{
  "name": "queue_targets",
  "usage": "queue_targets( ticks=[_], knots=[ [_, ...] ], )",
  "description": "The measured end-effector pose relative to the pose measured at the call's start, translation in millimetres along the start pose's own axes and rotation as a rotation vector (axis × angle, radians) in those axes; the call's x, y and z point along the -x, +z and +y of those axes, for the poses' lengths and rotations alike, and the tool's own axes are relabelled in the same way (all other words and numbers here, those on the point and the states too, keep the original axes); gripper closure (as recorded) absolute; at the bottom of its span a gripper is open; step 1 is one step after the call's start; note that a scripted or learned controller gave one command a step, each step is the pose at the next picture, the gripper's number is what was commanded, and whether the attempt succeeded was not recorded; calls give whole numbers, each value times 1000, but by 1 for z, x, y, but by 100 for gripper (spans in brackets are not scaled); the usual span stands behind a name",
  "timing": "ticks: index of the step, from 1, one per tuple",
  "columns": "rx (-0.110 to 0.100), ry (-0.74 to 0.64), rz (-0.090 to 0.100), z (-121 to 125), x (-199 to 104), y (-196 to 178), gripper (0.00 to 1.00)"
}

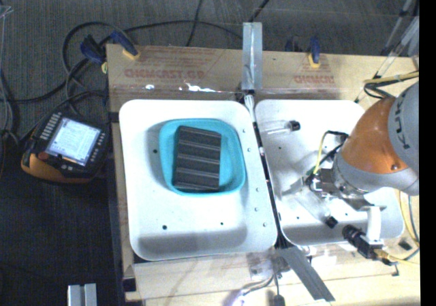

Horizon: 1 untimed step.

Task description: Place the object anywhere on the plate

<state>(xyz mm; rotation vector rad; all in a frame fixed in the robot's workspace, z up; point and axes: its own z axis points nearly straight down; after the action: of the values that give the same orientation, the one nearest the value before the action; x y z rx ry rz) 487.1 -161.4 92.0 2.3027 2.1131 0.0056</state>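
The dark ribbed block [197, 158] lay on the teal plate [236, 165], well inside its rim. Its long side ran roughly from the back of the bin toward the front, and several ridges crossed its top. You could see nothing else on the plate with it.

The plate sat in the left white bin [146, 226], nearer the back wall than the front, with bare white floor ahead of it.

The arm [375, 144] reached in over the right white bin [286, 155], its orange band uppermost and the grey wrist below. The gripper [321, 183] hung low over the middle of that bin, mostly hidden under the wrist. From this angle you could not tell whether it was wide, narrow, or holding anything. It was well apart from the block, with the walls where the two bins meet between them.

Near the back of the right bin lay a small black piece [294, 125], too small for you to identify. On the floor to the left of the bench sat a handheld pendant [68, 142] with its screen lit.
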Motion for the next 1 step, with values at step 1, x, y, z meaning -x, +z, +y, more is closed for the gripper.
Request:
queue_targets(
  ticks=[1],
  knots=[
    [-14,-181,8,1,32,-104,0]
  ],
)
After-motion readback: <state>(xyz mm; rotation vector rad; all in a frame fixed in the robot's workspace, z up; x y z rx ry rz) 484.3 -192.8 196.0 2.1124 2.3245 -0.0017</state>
